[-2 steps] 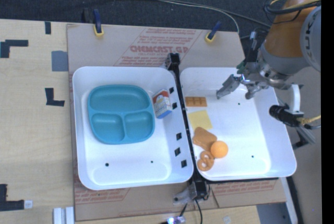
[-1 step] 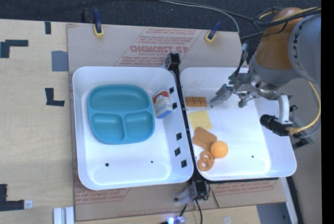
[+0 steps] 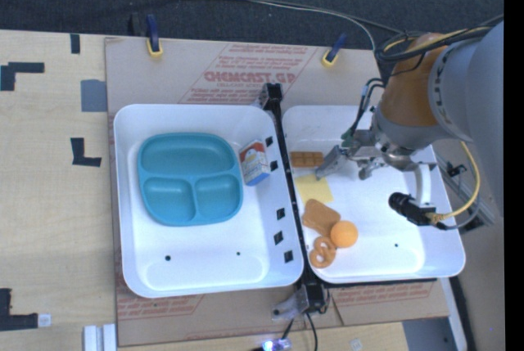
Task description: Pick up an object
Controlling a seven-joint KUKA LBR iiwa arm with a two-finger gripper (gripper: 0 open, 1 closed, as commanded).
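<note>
Gripper (image 3: 348, 164) low over right bin (image 3: 409, 259), fingers spread, nothing btwn them. Waffle (image 3: 306, 159) just beside its tip; wrist hides bin's far corner. Orange ball (image 3: 345, 234) nearer front.

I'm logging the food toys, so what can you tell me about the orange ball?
The orange ball is small, round and smooth, likely plastic. It lies in the right bin, near its front left corner. A tan bread piece sits close at its upper left and a pretzel at its lower left; contact is unclear.
</note>
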